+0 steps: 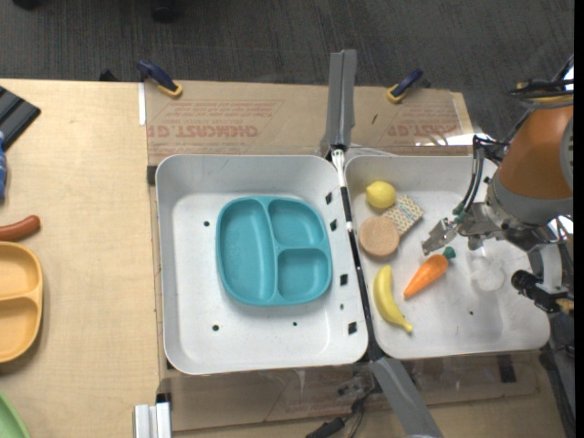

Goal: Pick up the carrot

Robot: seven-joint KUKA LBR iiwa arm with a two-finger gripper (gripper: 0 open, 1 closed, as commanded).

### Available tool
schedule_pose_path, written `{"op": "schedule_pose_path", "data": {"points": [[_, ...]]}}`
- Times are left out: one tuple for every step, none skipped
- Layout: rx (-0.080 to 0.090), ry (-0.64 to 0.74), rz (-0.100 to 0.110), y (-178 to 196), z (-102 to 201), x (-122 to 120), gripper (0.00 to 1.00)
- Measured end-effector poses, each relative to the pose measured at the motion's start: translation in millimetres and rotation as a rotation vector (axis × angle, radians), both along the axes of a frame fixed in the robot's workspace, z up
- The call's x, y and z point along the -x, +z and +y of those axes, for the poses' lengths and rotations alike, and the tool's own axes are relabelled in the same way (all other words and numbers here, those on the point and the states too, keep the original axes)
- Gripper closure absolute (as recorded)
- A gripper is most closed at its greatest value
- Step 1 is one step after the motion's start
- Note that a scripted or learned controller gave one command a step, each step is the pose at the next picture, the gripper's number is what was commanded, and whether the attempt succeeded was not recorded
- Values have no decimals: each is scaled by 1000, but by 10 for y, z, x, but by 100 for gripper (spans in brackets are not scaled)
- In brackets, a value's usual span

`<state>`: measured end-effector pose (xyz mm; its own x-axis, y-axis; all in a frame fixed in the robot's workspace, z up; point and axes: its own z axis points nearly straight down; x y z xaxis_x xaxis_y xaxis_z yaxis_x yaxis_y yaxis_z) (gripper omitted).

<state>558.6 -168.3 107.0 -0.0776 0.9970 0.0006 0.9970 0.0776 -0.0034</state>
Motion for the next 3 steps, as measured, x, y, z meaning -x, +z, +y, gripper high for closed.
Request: {"op": "schedule_pose_path", "data": {"points": [[-1,-165,1,-163,249,360,0],[-1,-169,0,-73,238,358,100],[1,-118,-3,914,332,707,100]]}}
